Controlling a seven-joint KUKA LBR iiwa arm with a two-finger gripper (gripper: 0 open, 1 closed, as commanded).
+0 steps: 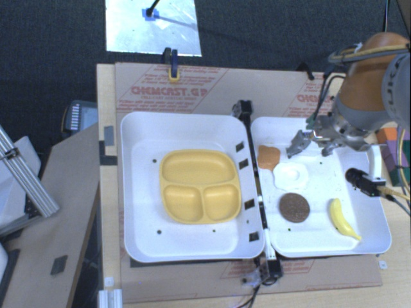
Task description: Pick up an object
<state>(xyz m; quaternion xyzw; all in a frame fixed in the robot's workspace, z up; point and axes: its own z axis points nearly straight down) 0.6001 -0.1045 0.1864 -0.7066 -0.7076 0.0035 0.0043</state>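
Two white bins sit side by side on the worktop (109, 191). The left bin (138, 172) holds a yellow three-compartment tray (199, 185) near its centre. The right bin (379, 233) holds four items: a tan toast slice (268, 156) against the divider side, a white fried-egg piece (288, 176) just right of and below the toast, a brown round patty (295, 207) below the egg, and a yellow banana (342, 219) right of the patty, near the bin's front right. The gripper (314, 143) hangs over the right bin's rear part, above and right of the toast, apart from it. Its fingers are spread, released, nothing between them. Arm enters from right.
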